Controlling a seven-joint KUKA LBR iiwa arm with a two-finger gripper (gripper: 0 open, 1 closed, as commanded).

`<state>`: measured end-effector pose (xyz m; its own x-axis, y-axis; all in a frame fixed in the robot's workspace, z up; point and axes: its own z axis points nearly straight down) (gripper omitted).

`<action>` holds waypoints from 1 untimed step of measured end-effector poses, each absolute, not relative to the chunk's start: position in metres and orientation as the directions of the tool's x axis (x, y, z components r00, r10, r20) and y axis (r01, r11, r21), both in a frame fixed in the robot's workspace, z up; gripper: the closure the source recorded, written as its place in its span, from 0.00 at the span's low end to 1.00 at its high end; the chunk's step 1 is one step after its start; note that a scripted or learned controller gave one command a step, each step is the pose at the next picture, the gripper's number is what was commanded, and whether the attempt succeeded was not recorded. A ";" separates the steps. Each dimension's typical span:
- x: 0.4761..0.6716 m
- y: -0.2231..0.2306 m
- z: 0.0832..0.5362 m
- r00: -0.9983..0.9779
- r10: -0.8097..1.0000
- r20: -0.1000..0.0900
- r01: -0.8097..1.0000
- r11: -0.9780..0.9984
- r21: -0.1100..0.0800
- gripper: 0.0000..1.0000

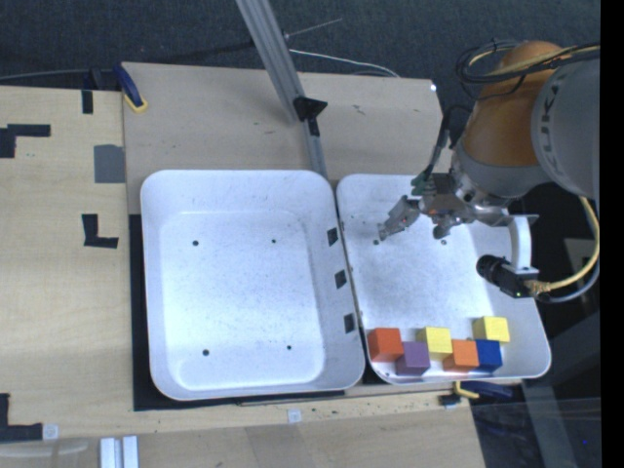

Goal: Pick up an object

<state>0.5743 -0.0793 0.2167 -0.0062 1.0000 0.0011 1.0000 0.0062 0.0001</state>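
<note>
My pincer (419,224) hangs over the far part of the right bin (395,271), its two fingers spread apart with nothing between them. The blocks lie well apart from it, huddled along the bin's near edge: an orange block (386,342), a purple one (416,357) just beside it, a yellow one (438,340), another orange (464,354), a blue (488,356) and a second yellow (494,330). Several seem to touch, though I cannot be sure. The left bin (239,281) sits alongside.
</note>
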 end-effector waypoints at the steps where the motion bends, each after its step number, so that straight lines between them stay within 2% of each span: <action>1: 0.634 -0.091 0.087 -0.003 1.000 -0.001 1.000 0.003 -0.006 0.00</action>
<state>0.6339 -0.0909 0.0868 -0.0026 1.0000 -0.0011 1.0000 0.0026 -0.0065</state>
